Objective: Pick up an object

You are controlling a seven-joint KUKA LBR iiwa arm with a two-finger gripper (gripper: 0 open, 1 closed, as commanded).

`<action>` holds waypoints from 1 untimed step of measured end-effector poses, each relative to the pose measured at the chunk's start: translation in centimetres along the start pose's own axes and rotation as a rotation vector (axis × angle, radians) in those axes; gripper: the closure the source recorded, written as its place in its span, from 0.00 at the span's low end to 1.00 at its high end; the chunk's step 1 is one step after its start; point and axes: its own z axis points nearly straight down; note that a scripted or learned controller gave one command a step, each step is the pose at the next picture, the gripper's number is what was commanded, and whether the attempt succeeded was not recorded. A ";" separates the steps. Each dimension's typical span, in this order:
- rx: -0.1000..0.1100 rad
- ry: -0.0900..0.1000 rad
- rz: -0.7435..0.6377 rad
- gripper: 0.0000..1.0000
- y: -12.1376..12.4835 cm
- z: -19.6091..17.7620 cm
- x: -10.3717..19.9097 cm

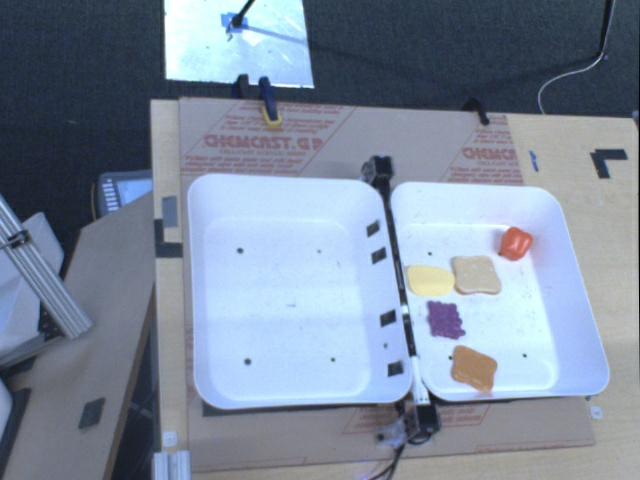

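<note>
Currently right bin [545,333] holds red pepper [515,242], toast [476,275], yellow piece [430,281], purple cluster [445,319], orange piece [473,367]; gripper state unknown.

The left bin [285,288] is left open across its whole floor. In the right bin [560,298], room is taken by five small items clustered from the centre toward the divider; open floor is found along the right wall.

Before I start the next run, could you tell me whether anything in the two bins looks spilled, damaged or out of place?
Nothing stands out. The red piece, toast slice, yellow piece, purple cluster and orange-brown piece all lie apart inside the right bin, none spilled over its rim. Both bins sit level, side by side.
</note>
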 end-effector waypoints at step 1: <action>0.001 0.000 -0.001 0.00 0.0 0.0 0.0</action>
